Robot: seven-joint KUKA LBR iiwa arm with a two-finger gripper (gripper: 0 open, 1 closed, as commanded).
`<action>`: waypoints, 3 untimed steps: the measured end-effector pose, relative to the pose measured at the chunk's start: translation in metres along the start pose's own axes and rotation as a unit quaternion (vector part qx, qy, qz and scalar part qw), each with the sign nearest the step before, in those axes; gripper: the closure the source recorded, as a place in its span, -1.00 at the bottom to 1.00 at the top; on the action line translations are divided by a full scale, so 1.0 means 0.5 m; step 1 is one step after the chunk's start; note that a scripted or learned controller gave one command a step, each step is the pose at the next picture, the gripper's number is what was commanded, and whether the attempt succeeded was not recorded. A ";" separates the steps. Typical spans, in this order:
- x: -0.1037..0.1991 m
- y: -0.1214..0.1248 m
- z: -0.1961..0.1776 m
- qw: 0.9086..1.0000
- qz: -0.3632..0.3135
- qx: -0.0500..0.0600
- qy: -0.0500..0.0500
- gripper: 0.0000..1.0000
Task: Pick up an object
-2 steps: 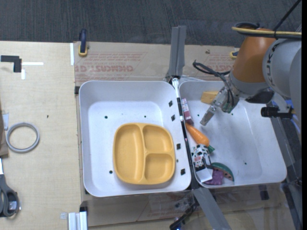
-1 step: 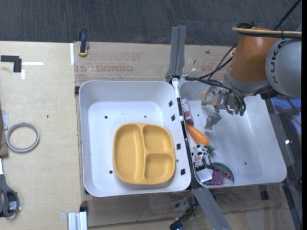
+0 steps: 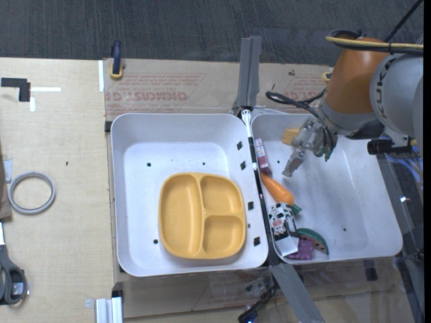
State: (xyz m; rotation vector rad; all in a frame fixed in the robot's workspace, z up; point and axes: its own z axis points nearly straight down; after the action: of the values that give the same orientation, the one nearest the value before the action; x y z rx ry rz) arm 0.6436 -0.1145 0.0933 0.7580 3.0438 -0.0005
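My gripper point(image 3: 304, 155) hangs over the upper left part of the right bin point(image 3: 357, 200), below the arm's orange band. A small yellow block point(image 3: 290, 136) lies just behind it at the bin's back wall. An orange carrot point(image 3: 277, 188) lies below and left of the gripper, close to the divider. Farther toward the front are a black-and-white patterned item point(image 3: 279, 219), a watermelon-slice toy point(image 3: 314, 237) and a purple piece point(image 3: 304, 249). A thin dark red item point(image 3: 260, 157) rests along the left wall.
The left bin point(image 3: 135, 180) holds a yellow divided plate point(image 3: 202, 215). A grey ring point(image 3: 29, 192) and scissors point(image 3: 12, 281) lie on the bench at the far left. The right half of the right bin floor is bare.
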 end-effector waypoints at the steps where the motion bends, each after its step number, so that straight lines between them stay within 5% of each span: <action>1: 0.056 0.022 -0.045 0.987 -0.159 -0.001 0.000 -1.00; 2: -0.007 -0.018 -0.128 0.954 -0.300 -0.001 -0.001 -1.00; 3: -0.020 0.032 0.002 0.988 -0.153 -0.001 0.001 -1.00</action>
State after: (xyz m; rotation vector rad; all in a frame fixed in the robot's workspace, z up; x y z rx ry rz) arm 0.6598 -0.1050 0.0926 0.2836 3.1255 0.0017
